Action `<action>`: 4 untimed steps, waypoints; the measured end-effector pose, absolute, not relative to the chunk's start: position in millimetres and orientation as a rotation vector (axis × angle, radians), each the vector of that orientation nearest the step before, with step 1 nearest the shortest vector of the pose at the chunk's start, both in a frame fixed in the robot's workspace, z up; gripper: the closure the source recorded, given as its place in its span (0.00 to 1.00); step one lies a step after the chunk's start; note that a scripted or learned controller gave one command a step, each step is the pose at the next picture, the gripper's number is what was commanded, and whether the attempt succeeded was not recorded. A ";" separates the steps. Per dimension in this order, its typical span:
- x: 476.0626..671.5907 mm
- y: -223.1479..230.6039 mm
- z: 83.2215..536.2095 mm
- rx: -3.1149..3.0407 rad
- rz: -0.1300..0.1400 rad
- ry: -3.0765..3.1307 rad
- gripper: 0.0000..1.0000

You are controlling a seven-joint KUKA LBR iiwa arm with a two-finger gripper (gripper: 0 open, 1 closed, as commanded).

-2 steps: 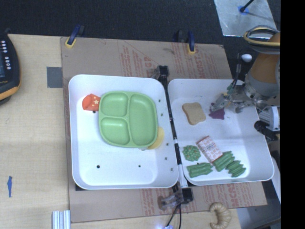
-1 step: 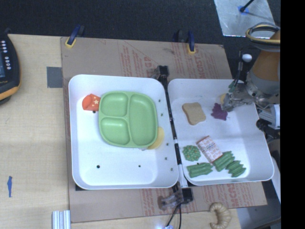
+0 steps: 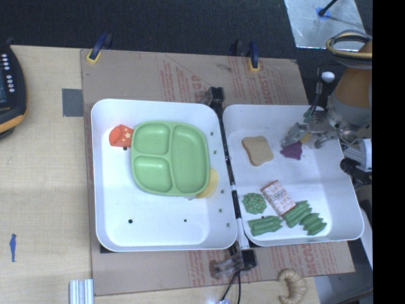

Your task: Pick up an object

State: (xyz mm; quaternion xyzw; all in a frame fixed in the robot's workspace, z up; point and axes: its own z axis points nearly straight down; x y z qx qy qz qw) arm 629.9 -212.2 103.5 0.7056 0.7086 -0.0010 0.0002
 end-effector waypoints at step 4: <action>628.7 -209.1 91.5 2.221 -0.007 2.228 0.00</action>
